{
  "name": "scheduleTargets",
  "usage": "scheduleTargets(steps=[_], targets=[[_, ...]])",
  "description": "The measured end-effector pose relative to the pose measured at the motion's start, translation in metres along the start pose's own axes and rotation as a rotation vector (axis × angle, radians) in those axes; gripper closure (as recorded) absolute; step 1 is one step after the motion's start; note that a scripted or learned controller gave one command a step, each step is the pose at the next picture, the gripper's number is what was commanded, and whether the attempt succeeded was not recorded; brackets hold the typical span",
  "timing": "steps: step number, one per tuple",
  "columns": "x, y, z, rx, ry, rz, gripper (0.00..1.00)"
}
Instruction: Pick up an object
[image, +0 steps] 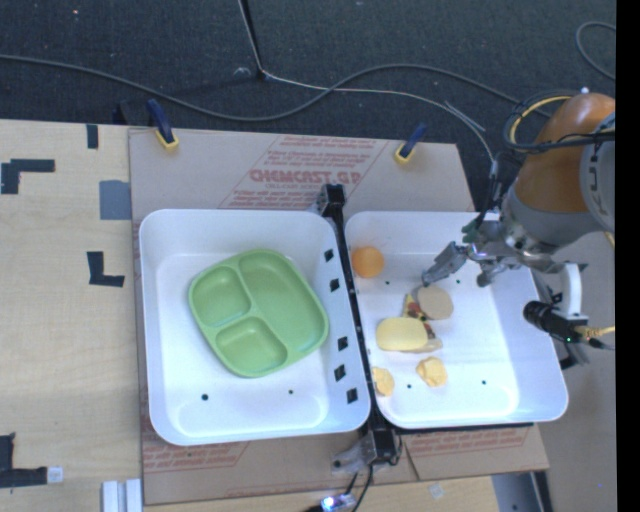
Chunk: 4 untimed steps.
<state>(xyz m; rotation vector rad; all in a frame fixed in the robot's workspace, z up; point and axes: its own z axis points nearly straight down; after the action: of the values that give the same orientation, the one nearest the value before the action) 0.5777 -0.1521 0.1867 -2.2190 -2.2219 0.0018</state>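
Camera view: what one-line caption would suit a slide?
Grey arm's gripper hovers over the right white bin of small food pieces; a green divided tray fills the left.

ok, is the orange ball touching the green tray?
Apart. In the camera view the orange ball lies in the right bin, the green tray in the left bin, with the bin walls between them.

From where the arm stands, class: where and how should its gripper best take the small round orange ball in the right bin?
Grip the small round orange ball across its widest middle, coming straight down. It sits apart from the other items, though near the bin's divider wall.
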Motion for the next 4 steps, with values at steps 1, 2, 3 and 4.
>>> scheduleTargets(steps=[1, 2, 3, 4], targets=[[-0.007, 0.003, 0.060, 0.003, -0.001, 0.001, 0.00], [-0.006, 0.003, 0.104, -0.001, -0.002, 0.000, 0.00], [-0.007, 0.006, 0.087, -0.009, -0.003, -0.001, 1.00], [-0.005, 0.001, 0.045, -0.002, 0.000, 0.000, 1.00]])
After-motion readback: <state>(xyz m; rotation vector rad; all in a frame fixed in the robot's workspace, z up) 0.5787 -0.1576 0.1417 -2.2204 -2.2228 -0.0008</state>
